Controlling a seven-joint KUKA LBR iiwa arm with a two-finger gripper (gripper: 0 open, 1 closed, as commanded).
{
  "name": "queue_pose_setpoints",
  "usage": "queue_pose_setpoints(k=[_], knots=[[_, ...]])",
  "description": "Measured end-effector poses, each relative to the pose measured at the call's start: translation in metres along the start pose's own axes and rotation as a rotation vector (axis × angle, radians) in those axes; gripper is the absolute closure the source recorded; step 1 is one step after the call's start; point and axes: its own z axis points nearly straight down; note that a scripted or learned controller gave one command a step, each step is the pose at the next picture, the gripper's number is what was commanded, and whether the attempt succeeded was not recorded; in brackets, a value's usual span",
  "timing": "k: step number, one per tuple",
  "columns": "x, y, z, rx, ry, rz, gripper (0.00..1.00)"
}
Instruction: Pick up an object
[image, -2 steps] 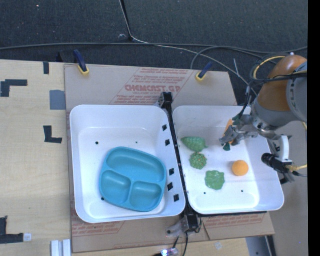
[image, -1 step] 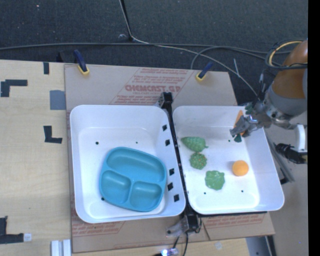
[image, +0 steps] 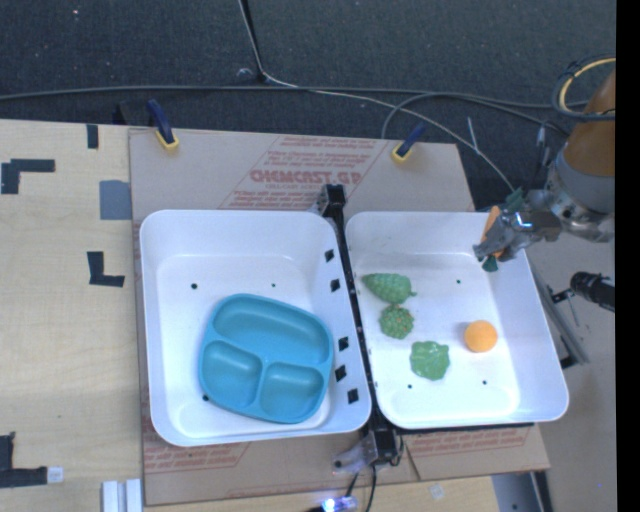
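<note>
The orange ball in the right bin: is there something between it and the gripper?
Nothing visible. The gripper is above the right bin's far right rim, and bare white floor separates it from the orange ball. The green pieces lie off to the ball's left.

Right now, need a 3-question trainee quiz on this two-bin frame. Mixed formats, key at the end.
1. True or false: the blue divided tray lies in the same bin as the orange ball.
2. Multiple choice: how many green items share the right bin with the ball? A) one B) three C) five
3. Short answer: over which part of the right bin is the gripper?

Key: 1. False; the tray is in the left bin. 2. B. 3. Its upper right corner, at the rim.
</note>
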Motion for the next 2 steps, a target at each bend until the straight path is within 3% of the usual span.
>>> queue_pose_setpoints(k=[1, 2], knots=[[0.001, 0.001, -0.031, 0.002, 0.001, 0.0, 1.0], [0.044, 0.012, -0.026, 0.004, 0.001, -0.003, 1.0]])
